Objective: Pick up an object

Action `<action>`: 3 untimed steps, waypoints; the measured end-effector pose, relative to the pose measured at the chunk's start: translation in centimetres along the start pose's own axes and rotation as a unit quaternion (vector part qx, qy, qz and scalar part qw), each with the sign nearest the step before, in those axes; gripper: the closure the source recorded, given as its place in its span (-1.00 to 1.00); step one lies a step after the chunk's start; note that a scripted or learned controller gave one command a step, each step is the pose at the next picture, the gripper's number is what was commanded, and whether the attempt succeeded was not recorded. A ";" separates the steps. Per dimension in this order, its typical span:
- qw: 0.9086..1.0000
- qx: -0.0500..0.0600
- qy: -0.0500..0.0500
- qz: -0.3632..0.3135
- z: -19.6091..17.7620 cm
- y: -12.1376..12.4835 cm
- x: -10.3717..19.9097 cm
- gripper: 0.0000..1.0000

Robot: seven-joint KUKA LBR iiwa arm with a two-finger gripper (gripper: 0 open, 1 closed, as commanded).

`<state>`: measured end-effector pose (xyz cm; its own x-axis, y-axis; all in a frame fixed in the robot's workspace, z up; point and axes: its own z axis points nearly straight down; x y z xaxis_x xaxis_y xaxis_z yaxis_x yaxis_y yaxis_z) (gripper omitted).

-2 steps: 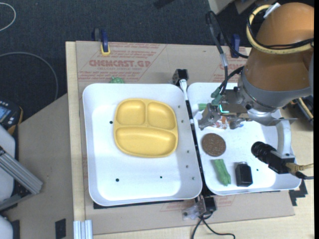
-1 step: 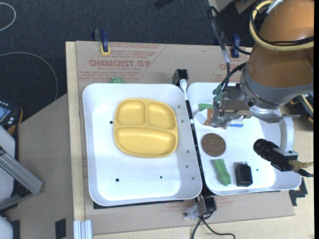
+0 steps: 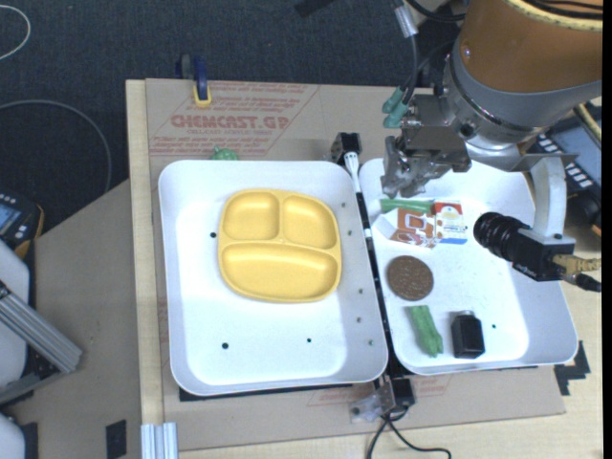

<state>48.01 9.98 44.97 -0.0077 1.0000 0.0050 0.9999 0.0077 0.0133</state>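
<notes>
Black block by near rim; green strip just beside jaws.

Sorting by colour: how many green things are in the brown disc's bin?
2: a green strip by the end effector, a green stick beside the black block. The arm may hide more.

Just below my pincer the right bin is crowded: a green stick touches a red and white packet, with a brown disc near. A green piece and a black block sit by the front wall, a gap between them. In the left bin a yellow plate fills the middle, with bare floor widest in front.
</notes>
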 end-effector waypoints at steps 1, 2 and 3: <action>1.000 0.013 -0.003 0.001 10.8 -0.4 6.6 1.00; 1.000 -0.005 -0.001 0.009 -6.8 0.1 -3.4 1.00; 1.000 0.011 -0.003 0.005 1.8 -0.2 -3.3 1.00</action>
<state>47.87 6.70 43.11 0.0021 1.0000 -0.0018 1.0000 -0.0021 -0.0086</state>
